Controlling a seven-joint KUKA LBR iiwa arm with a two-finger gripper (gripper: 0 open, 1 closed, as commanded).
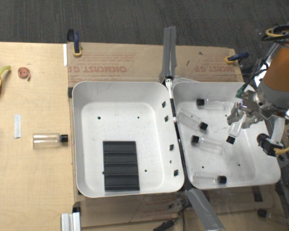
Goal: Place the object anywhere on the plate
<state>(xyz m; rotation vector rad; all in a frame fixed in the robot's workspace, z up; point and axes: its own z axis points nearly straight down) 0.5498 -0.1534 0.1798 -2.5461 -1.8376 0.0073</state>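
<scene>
Camera view, jaws (239,121) gripping vial (233,131), near right bin's (260,179) far edge

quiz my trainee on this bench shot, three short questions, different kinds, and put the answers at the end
1. True or false: the black ribbed plate lies in the right bin.
2. Where is the gripper? A) over the left bin B) over the right bin C) off the bench
3. What kind of object lies on the wooden bench outside both bins, near the left bin?

Key: 1 false, it lies in the left bin. 2 B. 3 a clear vial with a black cap.
</scene>
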